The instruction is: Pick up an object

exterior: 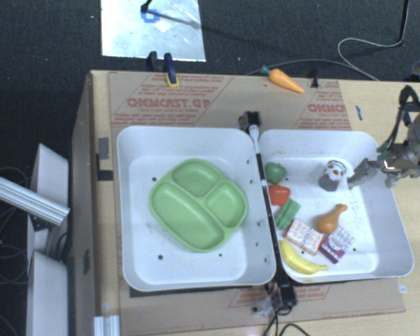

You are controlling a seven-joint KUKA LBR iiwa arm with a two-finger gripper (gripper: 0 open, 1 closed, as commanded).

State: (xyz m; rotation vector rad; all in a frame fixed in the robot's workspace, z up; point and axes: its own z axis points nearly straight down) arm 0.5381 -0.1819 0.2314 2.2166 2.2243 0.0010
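Observation:
The right bin [378, 254] holds several toy items. A grey and white cup [331, 176] lies near its back, with an orange drumstick [331, 218] in front of it. A yellow banana [301, 259], a cracker box [304, 236] and a red packet [338, 243] sit near the front. A green pepper [274, 171], a red-orange piece [280, 194] and a green piece [287, 214] line the left wall. My gripper [367, 170] hangs over the bin's right side, just right of the cup, with nothing seen in it.
The left bin [136, 152] bears a green divided plate [198, 203]. A toy carrot [285, 80] lies on the cardboard behind the bins, and a blue and yellow clamp [169, 68] sits at the bench's back edge. A divider rail [262, 180] separates the bins.

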